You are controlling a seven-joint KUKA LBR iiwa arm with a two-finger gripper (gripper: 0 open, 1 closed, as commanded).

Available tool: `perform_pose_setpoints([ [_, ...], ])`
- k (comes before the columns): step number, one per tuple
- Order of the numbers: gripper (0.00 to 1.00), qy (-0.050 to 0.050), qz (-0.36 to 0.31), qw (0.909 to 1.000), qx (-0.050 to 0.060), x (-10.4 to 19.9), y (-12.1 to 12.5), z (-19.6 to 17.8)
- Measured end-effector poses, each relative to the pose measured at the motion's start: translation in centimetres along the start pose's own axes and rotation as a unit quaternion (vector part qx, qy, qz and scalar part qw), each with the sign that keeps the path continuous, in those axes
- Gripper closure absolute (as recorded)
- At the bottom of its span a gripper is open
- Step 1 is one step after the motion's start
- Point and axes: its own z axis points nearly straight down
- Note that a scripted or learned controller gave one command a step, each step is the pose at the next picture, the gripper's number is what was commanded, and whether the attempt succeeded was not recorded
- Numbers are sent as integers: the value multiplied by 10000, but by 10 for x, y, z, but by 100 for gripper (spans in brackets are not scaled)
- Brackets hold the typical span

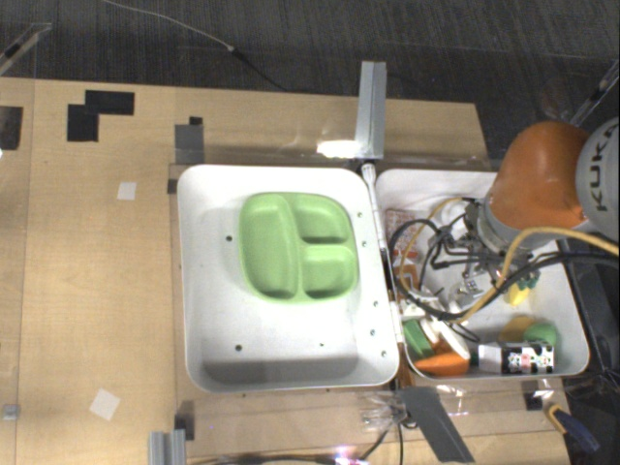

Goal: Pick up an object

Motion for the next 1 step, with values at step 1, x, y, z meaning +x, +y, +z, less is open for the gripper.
perform_pose_setpoints([
  [1, 0, 17, 637, 9980, -23, 42, -34, 0],
])
